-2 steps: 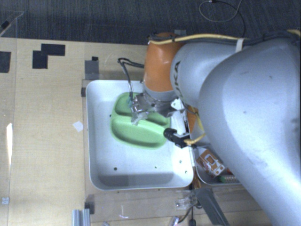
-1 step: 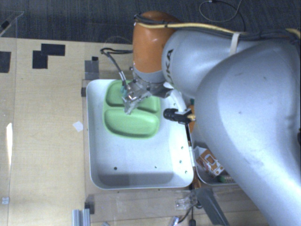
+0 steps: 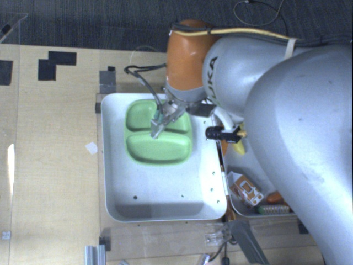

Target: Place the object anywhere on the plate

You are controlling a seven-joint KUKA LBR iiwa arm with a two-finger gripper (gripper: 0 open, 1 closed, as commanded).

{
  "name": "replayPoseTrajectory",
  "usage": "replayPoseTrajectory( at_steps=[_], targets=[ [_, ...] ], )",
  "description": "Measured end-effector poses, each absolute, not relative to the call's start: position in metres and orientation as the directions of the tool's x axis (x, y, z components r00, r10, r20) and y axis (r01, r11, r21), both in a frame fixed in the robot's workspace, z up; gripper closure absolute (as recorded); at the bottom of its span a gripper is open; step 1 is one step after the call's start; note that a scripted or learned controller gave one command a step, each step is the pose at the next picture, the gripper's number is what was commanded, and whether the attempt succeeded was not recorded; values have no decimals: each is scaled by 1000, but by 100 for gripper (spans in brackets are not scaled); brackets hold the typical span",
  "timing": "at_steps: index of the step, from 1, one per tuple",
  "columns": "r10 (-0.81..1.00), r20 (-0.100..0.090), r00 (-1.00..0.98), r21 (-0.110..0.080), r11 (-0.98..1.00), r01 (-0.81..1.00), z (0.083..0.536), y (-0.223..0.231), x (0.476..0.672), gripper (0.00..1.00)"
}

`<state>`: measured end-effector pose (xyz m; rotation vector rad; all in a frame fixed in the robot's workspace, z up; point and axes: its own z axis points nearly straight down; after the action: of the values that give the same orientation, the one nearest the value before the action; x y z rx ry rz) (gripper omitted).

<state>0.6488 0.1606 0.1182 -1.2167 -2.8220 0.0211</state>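
1. Position. My gripper hangs over the green moulded plastic plate with divided compartments. The plate lies in the upper half of the left shallow white bin. The gripper tip is near the plate's centre, above the ridge that separates the plate's upper compartments from its long lower one. That lower compartment runs left to right across the view.

2. Gripper state. I cannot tell how far the gripper is open, or whether it has hold of anything.

3. Task object. I cannot identify it with certainty. An orange-and-white printed packet and an orange-red item lie in the right white bin. Both are well apart from the plate, to its lower right, and my grey arm partly covers them.

4. Governing relation. The plate is directly below the gripper. If I am carrying the object, my judgement is that a straight descent and release suffices. If not, the next move must first go lower right of the plate, across the wall between the bins.
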Motion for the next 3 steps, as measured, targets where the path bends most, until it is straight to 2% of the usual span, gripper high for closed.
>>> replayPoseTrajectory(
  at_steps=[1, 2, 3],
  targets=[
    [616, 65, -785, -59, 788, 613, 107, 198, 649, 100],
    [453, -5, -891, 6, 891, 453, 157, 138, 592, 100],
    [508, -20, -861, 15, 861, 508, 112, 188, 643, 100]
  ],
)
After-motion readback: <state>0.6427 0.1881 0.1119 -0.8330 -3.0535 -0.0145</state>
